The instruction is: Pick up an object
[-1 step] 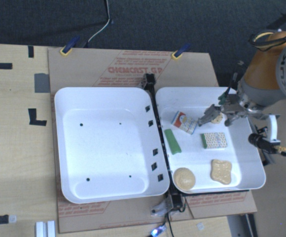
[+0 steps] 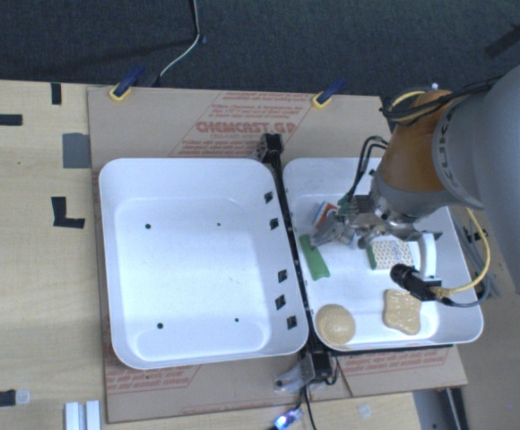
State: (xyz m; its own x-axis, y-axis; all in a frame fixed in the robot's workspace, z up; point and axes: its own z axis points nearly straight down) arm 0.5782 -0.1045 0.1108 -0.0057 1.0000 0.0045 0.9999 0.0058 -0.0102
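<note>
The grey arm with the orange band [image 2: 421, 155] reaches in from the right and drops over the right-hand shallow white bin [image 2: 448, 334], and its pincer [image 2: 336, 227] sits low in the middle of that bin, pointing toward the divider between the two bins. Whether the pincer is spread or pressed together cannot be told from here; the metal parts blur into a small reddish and grey object [image 2: 325, 213] right at its tip, and no item is clearly seen between it. Just below the tip lies a flat green strip [image 2: 314, 258], slanting along the bin's left wall, close to the pincer but touching or not is unclear. To the right of that, under the wrist, a white piece with a dotted mesh pattern [image 2: 387, 253] rests on the bin floor. Along the near edge sit a round tan ball-like object [image 2: 335, 323] in the left corner and a lumpy beige object [image 2: 402, 312] beside it, the two apart. A black cable end [image 2: 408, 280] hangs above the beige one. The left-hand shallow white bin [image 2: 117, 240] offers wide open floor. Both bins sit on a cardboard sheet [image 2: 233, 128] over the wooden surface [image 2: 27, 267].
</note>
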